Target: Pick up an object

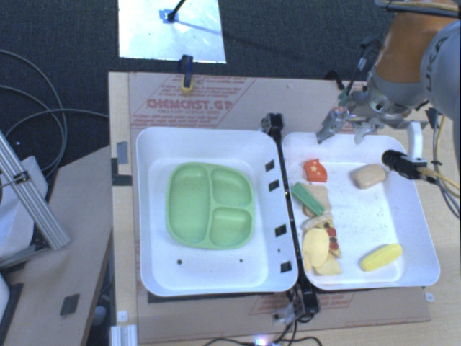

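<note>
Two shallow white bins, side by side on the bench. In the left white bin (153, 164): a pale green plastic plate with three compartments (210, 205), lying flat near the middle, nothing on it. In the right white bin (407, 215): a scatter of small toy foods. Toward the far end, a small red rounded piece (315, 170) and, well apart to its right, a tan bun-like lump (369, 176). Just nearer than the red piece, a flat green block (308, 198) lying aslant. At the near end, a yellow pear-shaped piece (315, 247) touching a flat piece with red spots (331, 235), and off to the right a yellow corn cob (381, 256) alone on bare floor.

Above the far rim of the right bin, the two-finger gripper (344, 132), fingers (325, 132) spread wide, nothing between them.

Likeliest picks, judged from position: the red piece or the tan lump, both near the gripper and free of neighbours. Probably light, hollow, stiff plastic with a smooth skin, so apt to squirt out of a pinch placed off-centre. Best taken across the widest middle, straight from above. Same for the corn cob: across its short width, not along its length. Harder going in the clustered pieces at the near end, too close together for a clean finger on each side.
</note>
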`<state>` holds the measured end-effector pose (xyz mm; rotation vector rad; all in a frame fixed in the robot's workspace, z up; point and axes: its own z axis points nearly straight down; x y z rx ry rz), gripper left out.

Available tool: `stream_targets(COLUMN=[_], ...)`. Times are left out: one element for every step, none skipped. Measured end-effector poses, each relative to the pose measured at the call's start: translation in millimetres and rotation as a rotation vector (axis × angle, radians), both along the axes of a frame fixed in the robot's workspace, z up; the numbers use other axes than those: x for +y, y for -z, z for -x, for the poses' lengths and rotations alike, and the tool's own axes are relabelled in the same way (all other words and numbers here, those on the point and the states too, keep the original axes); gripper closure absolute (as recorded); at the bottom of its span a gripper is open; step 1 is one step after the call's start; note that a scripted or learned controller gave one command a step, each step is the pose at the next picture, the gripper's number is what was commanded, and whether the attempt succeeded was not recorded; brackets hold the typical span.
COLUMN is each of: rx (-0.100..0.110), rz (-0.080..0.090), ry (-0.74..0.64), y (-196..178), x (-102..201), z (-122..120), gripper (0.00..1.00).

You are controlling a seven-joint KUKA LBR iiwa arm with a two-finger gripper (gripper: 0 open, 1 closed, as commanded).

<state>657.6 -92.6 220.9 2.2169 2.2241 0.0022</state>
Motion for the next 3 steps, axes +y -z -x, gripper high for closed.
stream_targets(rx=[0.015,0.0,0.005], rz=[-0.003,-0.003,-0.002], ry=[0.003,-0.003,0.002], y=[125,32,37], x=[1,46,55], z=[52,125,164], gripper=[0.0,0.0,0.0])
